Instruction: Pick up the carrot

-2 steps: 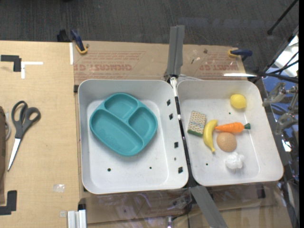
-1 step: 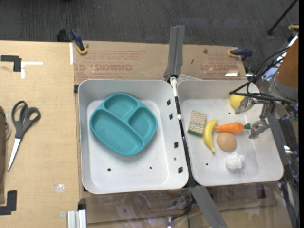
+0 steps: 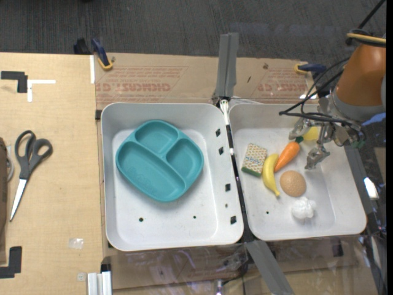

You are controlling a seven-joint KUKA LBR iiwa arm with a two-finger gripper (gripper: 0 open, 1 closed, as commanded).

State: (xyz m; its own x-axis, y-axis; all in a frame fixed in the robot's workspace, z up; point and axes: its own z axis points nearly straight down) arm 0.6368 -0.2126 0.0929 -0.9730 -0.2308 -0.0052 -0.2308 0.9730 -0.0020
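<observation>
The carrot lies in the right bin, tilted with its green top toward the far right, its lower end just beside the banana and the egg near it. The gripper hangs just right of the carrot's top with its jaws open and nothing between them (a yellow thing sits close behind the fingers, too hidden to name). To do this well I judge it should shift left, straddle the carrot across its width nearer the thick far end, away from banana and egg, then close.
</observation>
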